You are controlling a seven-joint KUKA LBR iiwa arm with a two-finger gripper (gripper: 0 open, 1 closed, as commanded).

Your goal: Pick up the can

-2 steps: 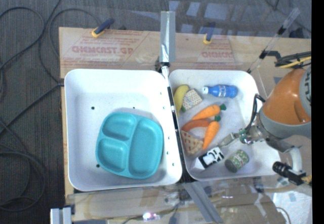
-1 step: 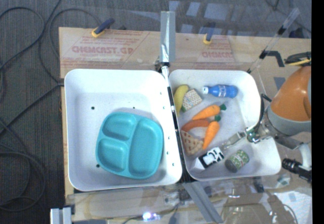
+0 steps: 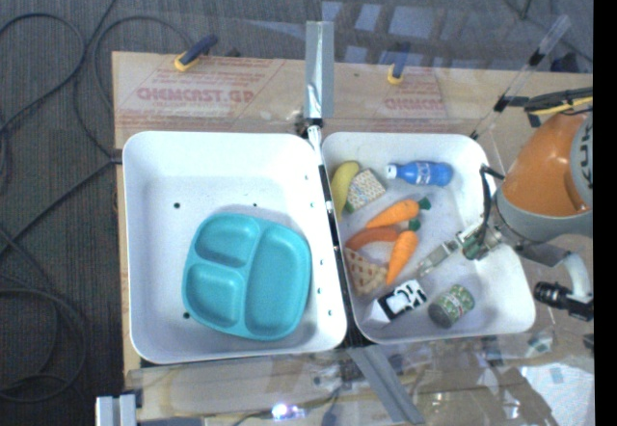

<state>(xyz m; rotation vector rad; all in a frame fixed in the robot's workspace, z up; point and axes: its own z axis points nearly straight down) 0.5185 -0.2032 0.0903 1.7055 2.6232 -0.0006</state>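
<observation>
Your can lies tipped on its side near the front edge of the right-hand bin, its grey end facing the front-left and its long axis running up toward the back-right. The gripper hangs just behind and slightly left of it, reaching in from the arm on the right, and I'd judge you need a short shift toward the front of the bin and a little to the right before dropping. How the jaws stand can't be told from this slant, and nothing is visibly held. Watch the black-and-white piece lying just left of the can, and the orange carrot beside the gripper; both crowd the approach
</observation>
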